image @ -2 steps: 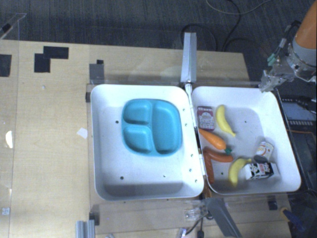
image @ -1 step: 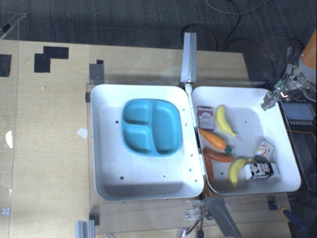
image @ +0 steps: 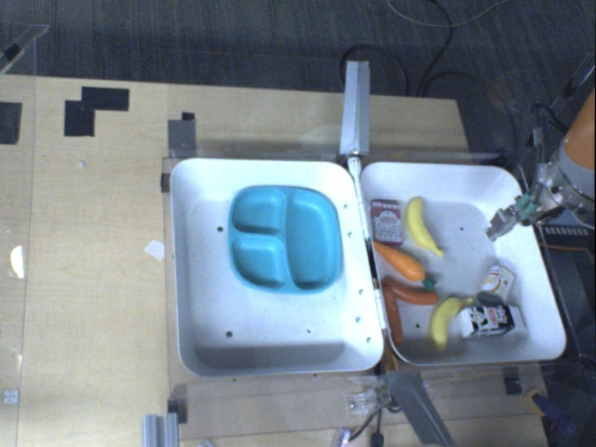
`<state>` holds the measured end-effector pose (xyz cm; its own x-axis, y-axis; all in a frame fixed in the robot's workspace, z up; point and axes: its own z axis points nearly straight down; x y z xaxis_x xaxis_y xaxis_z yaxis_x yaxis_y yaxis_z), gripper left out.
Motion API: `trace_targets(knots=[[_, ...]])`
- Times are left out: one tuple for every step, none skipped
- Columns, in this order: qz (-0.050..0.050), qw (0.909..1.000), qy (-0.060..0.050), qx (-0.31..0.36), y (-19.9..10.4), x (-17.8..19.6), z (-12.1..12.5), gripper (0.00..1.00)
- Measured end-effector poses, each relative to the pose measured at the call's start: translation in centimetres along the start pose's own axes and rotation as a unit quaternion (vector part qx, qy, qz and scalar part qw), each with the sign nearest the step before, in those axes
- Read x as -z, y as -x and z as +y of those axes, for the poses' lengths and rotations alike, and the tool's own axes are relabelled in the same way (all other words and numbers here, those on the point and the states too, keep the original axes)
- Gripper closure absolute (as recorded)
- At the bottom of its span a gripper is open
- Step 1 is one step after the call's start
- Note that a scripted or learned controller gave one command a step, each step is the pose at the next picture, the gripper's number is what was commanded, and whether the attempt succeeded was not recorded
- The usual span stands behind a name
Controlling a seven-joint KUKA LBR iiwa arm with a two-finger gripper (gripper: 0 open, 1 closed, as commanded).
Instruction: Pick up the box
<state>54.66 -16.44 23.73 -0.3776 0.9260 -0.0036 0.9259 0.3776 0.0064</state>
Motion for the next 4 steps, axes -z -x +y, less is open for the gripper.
trace_targets(knots=[[0.001, 0.9998, -0.001, -0.019, -5.3, -7.2, 5.9, 1.00], [-0.001, 1.0000, 0.001, 0.001, -1.8, 8.1, 8.1, 1.00], [-0.001, 0.9994, 0.001, 0.034, 0.3, 13.0, 13.3, 1.00], [0.000, 0.9990, 0.001, 0.044, -1.1, 15.6, 13.9, 1.00]])
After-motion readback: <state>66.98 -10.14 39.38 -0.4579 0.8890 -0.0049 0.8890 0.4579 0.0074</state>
